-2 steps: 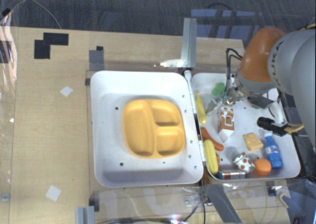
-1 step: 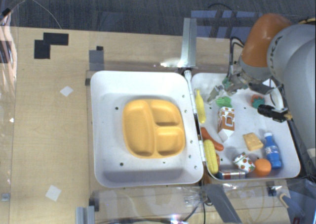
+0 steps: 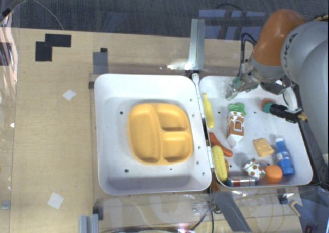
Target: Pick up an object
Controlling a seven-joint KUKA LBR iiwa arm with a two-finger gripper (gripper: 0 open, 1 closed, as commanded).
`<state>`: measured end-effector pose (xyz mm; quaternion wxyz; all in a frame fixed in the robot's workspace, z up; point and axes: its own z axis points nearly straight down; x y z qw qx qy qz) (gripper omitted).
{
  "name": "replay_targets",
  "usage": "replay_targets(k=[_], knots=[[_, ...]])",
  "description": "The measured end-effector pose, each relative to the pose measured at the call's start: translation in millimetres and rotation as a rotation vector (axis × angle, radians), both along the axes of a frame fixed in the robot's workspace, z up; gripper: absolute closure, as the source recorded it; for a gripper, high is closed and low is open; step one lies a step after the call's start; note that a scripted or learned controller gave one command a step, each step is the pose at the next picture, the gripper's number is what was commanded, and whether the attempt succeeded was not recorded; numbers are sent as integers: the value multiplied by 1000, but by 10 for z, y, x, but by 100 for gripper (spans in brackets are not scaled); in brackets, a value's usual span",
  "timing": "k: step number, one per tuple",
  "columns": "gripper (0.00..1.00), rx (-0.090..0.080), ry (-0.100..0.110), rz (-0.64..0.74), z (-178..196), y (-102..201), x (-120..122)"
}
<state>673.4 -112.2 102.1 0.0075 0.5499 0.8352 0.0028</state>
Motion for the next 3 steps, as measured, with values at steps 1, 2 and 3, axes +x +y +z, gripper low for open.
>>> replay_targets(k=[1, 2, 3], knots=[[0, 6, 13, 4, -25, 36, -23], [0, 3, 6, -16, -145, 59, -281], [0, -1, 31, 275, -142, 64, -77]])
